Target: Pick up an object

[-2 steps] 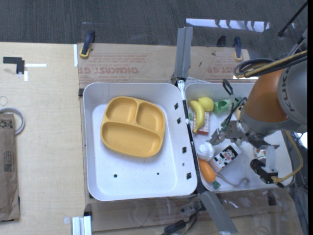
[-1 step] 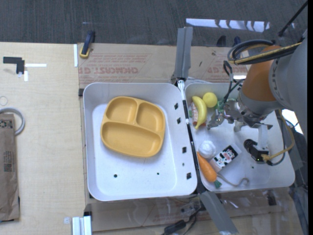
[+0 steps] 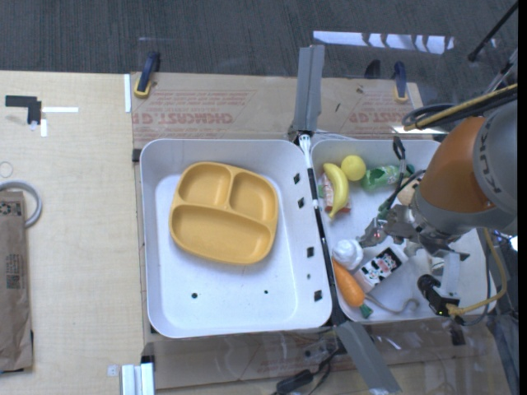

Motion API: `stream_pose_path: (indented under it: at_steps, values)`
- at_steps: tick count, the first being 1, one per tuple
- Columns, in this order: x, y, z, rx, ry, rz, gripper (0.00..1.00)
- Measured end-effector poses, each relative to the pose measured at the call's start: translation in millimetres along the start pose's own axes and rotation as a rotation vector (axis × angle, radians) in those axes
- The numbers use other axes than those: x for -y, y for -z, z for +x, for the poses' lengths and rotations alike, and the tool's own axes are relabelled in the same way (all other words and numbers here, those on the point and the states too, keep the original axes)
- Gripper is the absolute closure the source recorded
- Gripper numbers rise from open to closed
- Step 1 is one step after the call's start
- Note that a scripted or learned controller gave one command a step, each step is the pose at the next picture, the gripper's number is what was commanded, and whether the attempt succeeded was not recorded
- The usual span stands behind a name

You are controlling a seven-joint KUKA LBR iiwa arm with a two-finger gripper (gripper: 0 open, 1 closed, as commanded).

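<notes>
In the right bin [image 3: 461,315] lie a banana [image 3: 336,189], a yellow lemon-like fruit [image 3: 353,167], a green item [image 3: 380,176], a white bottle-like piece [image 3: 347,253], a black-and-white printed object [image 3: 381,266] and a carrot [image 3: 348,285] against the near left wall. The arm [image 3: 461,175] with its orange band covers much of this bin, and the wrist hangs low over the middle. The jaws [image 3: 387,227] are buried in metal parts and cabling, so I cannot tell how they stand or whether they grip anything. The left bin [image 3: 222,307] holds a yellow divided plate [image 3: 224,212]. A brown paper bag [image 3: 13,278] is cut off at the desk [image 3: 66,188] edge.
</notes>
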State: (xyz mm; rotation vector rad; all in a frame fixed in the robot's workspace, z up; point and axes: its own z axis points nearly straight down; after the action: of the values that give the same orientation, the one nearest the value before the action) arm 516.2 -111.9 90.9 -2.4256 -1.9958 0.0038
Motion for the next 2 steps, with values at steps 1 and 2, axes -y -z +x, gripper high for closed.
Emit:
stream_pose_path:
  at_steps: [1,2]
  values:
    - [40.5,-0.9,-2.4,-0.001,-0.410,0.004,0.00]
    - [40.3,7.3,-6.3,0.005,-0.416,0.002,1.00]
